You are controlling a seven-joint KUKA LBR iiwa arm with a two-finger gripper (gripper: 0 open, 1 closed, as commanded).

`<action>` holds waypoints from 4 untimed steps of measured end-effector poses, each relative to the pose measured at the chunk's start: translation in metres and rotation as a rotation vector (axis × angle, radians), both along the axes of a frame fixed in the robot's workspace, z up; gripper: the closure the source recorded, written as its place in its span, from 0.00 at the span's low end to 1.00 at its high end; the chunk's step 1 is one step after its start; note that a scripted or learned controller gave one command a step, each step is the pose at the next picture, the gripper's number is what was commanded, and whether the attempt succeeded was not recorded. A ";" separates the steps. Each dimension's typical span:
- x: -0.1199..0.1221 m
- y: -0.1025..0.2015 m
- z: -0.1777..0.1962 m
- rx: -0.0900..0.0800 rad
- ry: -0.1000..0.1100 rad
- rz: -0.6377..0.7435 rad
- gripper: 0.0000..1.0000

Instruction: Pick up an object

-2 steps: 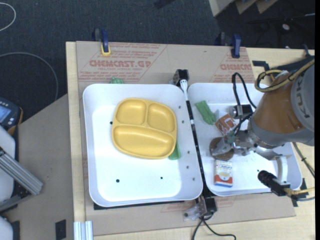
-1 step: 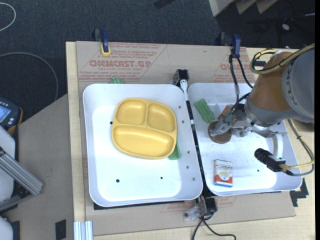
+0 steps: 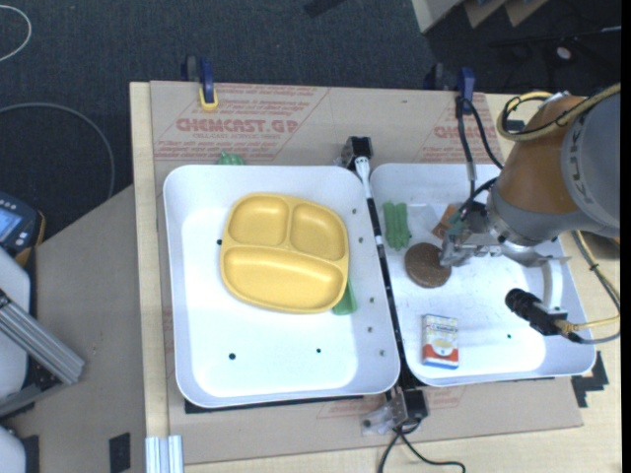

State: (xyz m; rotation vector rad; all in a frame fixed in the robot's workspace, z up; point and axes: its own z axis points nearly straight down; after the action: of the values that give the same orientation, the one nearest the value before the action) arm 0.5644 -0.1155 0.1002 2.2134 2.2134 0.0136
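Brown, flat disc (image 3: pixel 427 265) lay in the right bin (image 3: pixel 493 363), just beside the gripper (image 3: pixel 455 248); jaw state could not be determined. Judged light, rigid, low-profile: grasp across its edges.

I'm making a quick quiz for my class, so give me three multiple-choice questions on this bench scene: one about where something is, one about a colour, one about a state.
1. Where does the yellow three-compartment plastic plate lie?
A. left white bin
B. right white bin
C. on the cardboard

2. What colour is the flat round disc beside the gripper?
A. blue
B. brown
C. white

3. How is the small red, white and blue box placed?
A. held in the gripper
B. stacked on the plate
C. lying on the right bin's floor

Answers: 1 A, the plate sits inside the left bin. 2 B, the disc looks brown against the white right bin. 3 C, the box lies apart from the gripper, nearer the bin's front edge.
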 end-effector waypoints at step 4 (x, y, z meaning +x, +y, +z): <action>-0.084 0.173 0.252 0.001 0.011 0.003 1.00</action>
State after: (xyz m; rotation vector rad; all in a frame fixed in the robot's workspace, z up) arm 0.4801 0.0575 0.3525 2.2161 2.2231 0.0027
